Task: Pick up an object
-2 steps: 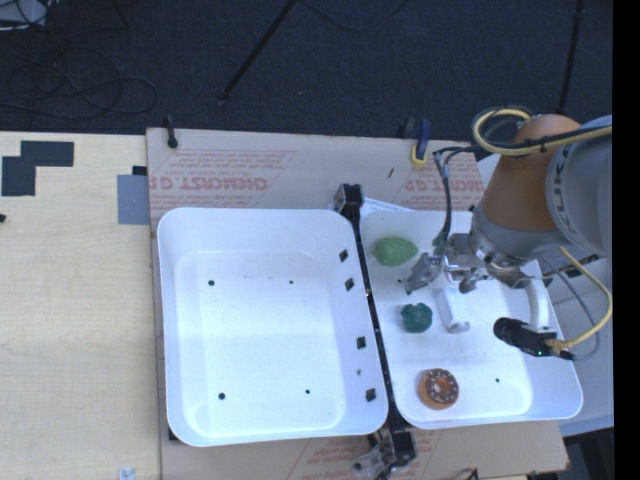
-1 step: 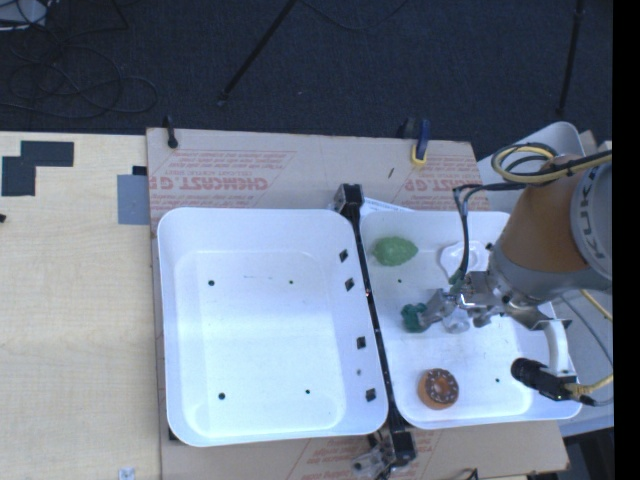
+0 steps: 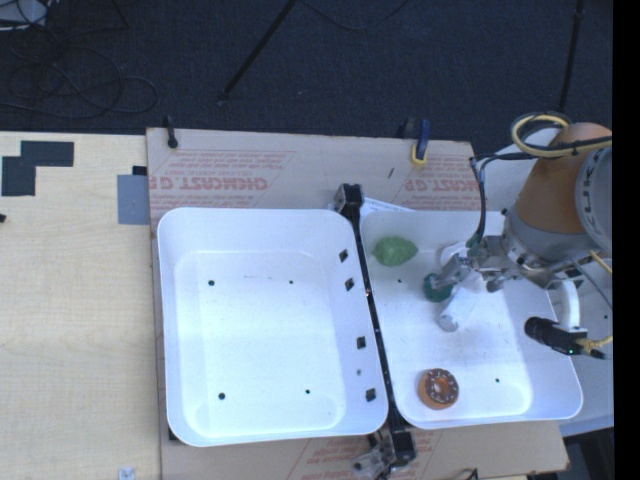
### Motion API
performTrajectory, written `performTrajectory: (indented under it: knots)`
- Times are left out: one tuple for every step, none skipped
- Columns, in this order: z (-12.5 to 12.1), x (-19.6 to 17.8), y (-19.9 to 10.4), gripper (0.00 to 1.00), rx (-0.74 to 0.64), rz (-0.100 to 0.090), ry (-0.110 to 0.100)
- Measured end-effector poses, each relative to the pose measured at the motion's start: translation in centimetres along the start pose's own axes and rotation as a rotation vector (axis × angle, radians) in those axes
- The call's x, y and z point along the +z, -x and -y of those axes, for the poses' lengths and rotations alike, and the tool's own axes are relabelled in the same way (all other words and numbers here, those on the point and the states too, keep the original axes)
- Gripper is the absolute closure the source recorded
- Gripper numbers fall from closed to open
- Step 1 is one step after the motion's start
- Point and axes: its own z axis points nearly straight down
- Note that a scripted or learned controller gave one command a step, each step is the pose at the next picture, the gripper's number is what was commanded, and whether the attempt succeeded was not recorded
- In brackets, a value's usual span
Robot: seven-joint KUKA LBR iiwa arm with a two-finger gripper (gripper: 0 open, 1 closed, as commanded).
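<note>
Teal object [image 3: 436,288] in right bin [image 3: 505,393] — gripper [image 3: 450,280] lowered over it, arm bent in from right

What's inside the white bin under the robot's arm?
In the right bin lie a light green lump, a dark green thing by the gripper, and a brown donut-like ring. The arm covers its far right corner.

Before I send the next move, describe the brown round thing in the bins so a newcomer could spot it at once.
Start at the right-hand bin, the one the arm reaches into. Go to its near edge: the brown donut-shaped object lies there alone, well apart from the green lump at the far side and the dark teal item beside the tool. It alone is orange-brown, speckled and ring-shaped.
</note>
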Motion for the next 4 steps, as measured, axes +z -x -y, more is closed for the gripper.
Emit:
performTrajectory:
  knots:
    - [3.5,3.4,1.2,0.0,0.001,-0.001,-0.017]
    - [-4.3,3.2,1.8,0.0,-0.003,0.001,-0.006]
    - [-3.0,-5.5,4.2,0.0,0.0,0.004,-0.004]
    - [4.0,1.4,4.1,0.0,-0.003,0.001,0.001]
